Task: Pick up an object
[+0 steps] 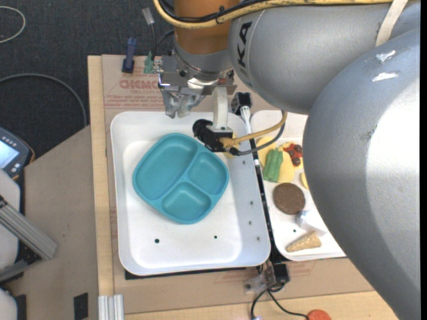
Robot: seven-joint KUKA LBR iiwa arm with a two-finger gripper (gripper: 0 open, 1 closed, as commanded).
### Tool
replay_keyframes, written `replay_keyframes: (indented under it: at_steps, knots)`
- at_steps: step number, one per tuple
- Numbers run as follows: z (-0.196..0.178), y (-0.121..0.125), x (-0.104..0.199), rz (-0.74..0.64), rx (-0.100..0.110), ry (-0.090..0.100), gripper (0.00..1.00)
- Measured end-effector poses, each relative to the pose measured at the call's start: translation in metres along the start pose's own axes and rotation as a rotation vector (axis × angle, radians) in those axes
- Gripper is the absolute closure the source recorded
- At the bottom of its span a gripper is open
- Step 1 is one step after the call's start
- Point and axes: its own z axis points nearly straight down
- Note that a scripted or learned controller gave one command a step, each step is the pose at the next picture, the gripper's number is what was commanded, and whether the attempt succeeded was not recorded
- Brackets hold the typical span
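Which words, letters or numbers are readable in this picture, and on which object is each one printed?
"KA": black letters on the grey robot arm, cut off by the wrist; more cannot be seen.
"CHEM...": red print on the brown cardboard sheet under the bins; the rest, and the smaller line beneath, is too blurred to read.

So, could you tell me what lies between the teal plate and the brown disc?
In the camera view, the two bins' white rims run between the teal plate and the brown disc, with a black cable along them.

Smooth matt teal plastic plate [180, 177], glossy white plastic bin [133, 245]
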Motion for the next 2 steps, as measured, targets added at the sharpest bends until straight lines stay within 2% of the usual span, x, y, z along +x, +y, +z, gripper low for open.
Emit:
replay_keyframes:
  at_steps: [1,2]
  knots:
    - [0.026,-0.025,-0.021,0.002,0.008,-0.002,1.00]
    - [0.118,0.040,-0.034,0.002,0.001,-0.002,1.00]
